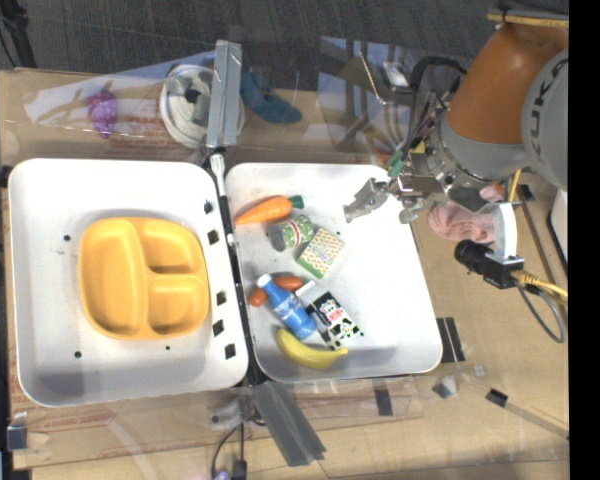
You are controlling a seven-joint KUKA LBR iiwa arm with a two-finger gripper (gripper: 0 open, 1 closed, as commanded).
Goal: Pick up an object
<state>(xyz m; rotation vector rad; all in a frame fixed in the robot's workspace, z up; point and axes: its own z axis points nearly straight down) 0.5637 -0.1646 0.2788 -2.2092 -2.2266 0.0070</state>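
Note:
The right bin (400, 298) holds several small items. An orange carrot (263, 209) lies at its upper left, with a green can (292, 232) and a small patterned box (321, 252) just below it. Lower down are a blue bottle (290, 311), a red piece (286, 282), a black-and-white carton (333, 318) and a banana (310, 352). My gripper (366, 200) hangs over the bin's upper right part, to the right of the carrot and apart from every item. Nothing is in its grasp.
The left bin (40, 208) carries a yellow divided plate (145, 274). Behind the bins lie a purple toy (103, 111), a white round object (188, 103) and a teal cloth (270, 103). A pink object (460, 223) sits right of the bin, under the arm.

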